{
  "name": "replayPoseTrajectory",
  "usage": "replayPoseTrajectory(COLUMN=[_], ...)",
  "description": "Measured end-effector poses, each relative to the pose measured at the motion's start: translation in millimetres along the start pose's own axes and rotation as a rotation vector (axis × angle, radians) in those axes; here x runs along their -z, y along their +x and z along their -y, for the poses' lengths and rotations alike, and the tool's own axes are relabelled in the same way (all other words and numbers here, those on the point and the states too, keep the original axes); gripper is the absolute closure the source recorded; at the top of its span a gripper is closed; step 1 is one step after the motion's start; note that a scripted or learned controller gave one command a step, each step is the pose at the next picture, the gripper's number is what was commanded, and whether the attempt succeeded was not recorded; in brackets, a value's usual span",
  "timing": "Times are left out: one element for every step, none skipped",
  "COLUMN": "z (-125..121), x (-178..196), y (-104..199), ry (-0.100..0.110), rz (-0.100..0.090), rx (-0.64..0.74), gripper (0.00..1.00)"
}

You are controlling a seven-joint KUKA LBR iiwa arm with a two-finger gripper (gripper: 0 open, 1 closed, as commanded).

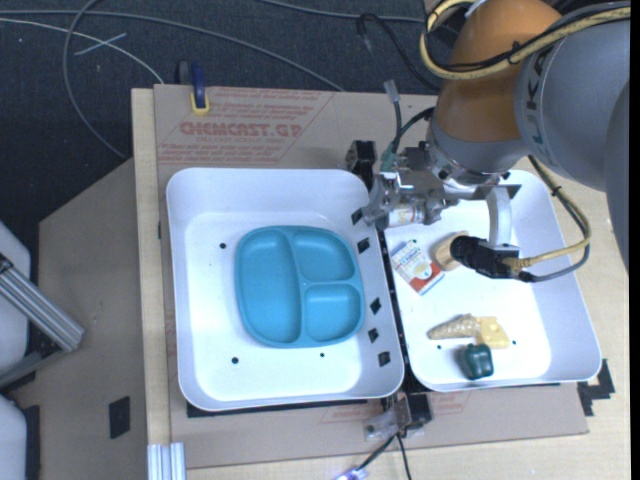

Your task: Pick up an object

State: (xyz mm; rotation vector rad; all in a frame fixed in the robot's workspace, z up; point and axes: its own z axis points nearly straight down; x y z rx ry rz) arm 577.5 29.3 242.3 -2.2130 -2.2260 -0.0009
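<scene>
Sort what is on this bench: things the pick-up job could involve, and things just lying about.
Job:
gripper
small packet
tan piece
dark green object
right bin

Lying about:
blue divided plate
left bin
blue clamp

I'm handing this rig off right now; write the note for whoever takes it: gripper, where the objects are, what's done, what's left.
Gripper: at the upper-left corner of the right bin, by the divider; finger state not readable, nothing visibly held.
Left bin: a blue divided plate lying flat in the middle.
Right bin: a small red-and-white packet just below the gripper, a tan and yellow piece nearer the front, a dark green object touching it at the front edge.
Done: no pick confirmed.
Left: grasp and lift one object; the packet looks closest.
</scene>
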Motion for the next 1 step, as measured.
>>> replayPoseTrajectory(z=[-21.1], x=[-3.4], y=[41.0], ry=[-0.004], rz=[0.001], rx=[-0.002], gripper=[1.0])
